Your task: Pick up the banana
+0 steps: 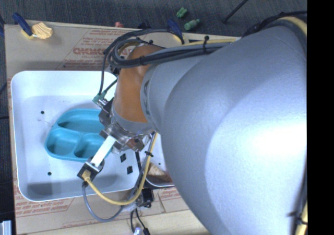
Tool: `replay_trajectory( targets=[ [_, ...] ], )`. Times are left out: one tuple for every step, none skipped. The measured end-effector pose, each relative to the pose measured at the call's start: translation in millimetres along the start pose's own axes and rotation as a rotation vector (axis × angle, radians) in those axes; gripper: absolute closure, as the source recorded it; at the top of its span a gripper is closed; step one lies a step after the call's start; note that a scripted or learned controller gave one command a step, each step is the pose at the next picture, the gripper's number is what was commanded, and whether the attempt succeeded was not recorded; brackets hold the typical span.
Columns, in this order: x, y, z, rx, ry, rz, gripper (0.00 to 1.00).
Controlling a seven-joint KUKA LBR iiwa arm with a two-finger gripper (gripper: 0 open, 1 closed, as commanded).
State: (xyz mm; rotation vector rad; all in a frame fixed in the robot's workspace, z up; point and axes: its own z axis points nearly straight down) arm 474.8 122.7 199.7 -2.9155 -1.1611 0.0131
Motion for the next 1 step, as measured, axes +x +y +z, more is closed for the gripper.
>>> replay_trajectory(
  targets=[
    [36.4, -38.7, -12.1, 0.000, 0.000, 0.149, 1.00]
  ],
)
